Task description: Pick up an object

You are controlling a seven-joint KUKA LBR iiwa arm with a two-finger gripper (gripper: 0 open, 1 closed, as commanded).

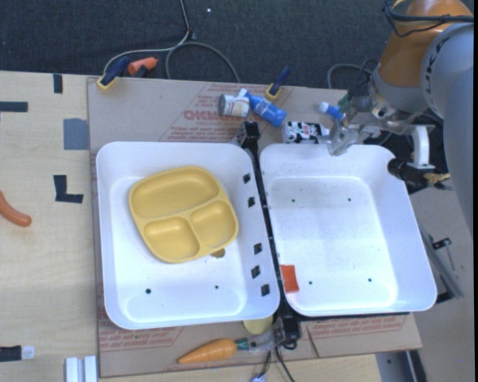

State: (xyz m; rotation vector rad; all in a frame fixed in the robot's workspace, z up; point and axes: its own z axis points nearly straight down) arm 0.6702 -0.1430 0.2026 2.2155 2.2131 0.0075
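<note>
A yellow divided plate (183, 213) lies in the left bin (115, 293), with a small dark bit peeking out at its lower right edge. A small orange-red block (289, 278) rests by the near left wall of the right bin (413, 285). My gripper (340, 142) hangs over the far rim of the right bin, toward its right side, well away from the block and the plate. The grey arm with its orange band (417, 38) comes in from the upper right. Nothing shows in the gripper.
A carrot (209, 350) lies on the bench in front of the bins. An orange sausage (10, 208) sits on the table at far left. Clamps (127, 68), a blue and white item (254, 106) and a black-and-white piece (302, 132) crowd the bench behind the bins.
</note>
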